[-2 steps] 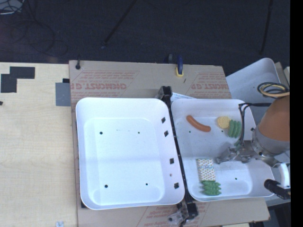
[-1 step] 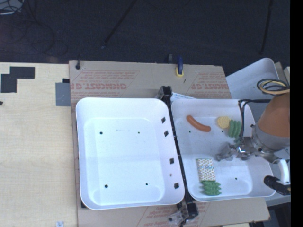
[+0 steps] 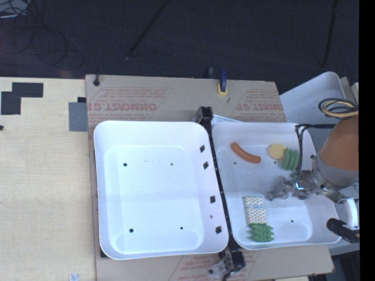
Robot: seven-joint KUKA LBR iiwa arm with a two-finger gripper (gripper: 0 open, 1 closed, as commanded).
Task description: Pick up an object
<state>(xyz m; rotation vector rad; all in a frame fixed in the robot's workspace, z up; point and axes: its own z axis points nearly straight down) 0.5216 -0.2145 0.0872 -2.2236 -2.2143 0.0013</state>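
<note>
camera view | end effector point(image 3: 280, 191) over right bin point(image 3: 275, 243), grip state unclear | biscuit packet point(image 3: 254, 209) just below-left, apart

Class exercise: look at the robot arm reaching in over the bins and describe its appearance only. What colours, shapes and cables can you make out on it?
The arm enters from the right as a rounded body, orange above and grey beneath. A black cable loops beside it. Its end effector is a small grey metal assembly with glinting parts, too blurred to make out markings.
</note>
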